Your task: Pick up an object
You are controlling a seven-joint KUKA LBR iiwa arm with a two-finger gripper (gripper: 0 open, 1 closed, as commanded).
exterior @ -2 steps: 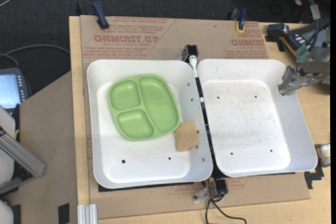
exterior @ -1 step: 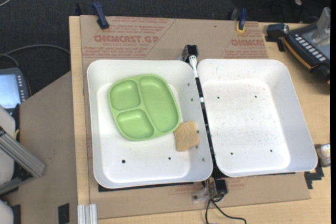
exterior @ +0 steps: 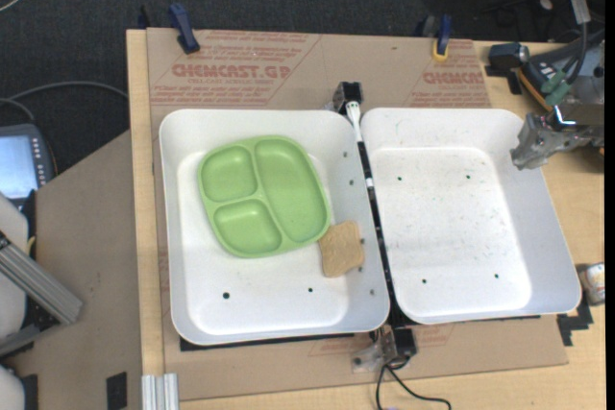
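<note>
We log no grasp yet: hand (exterior: 534,149) at 3 o'clock, state untellable; green three-compartment plastic plate (exterior: 264,197) and tan sponge-like square (exterior: 341,249) lie untouched in left white bin (exterior: 183,206).

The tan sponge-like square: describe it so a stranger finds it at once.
Look in the left shallow white bin. A green three-compartment plastic plate lies there; the small tan sponge-like square sits at that plate's lower right corner. It is flat, beige and rough-edged.

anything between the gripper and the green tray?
In the camera view, the gripper sits at the right bin's far right rim. Toward the green tray lies that bin's bare, speckled floor, then the black strip joining both bins.
</note>
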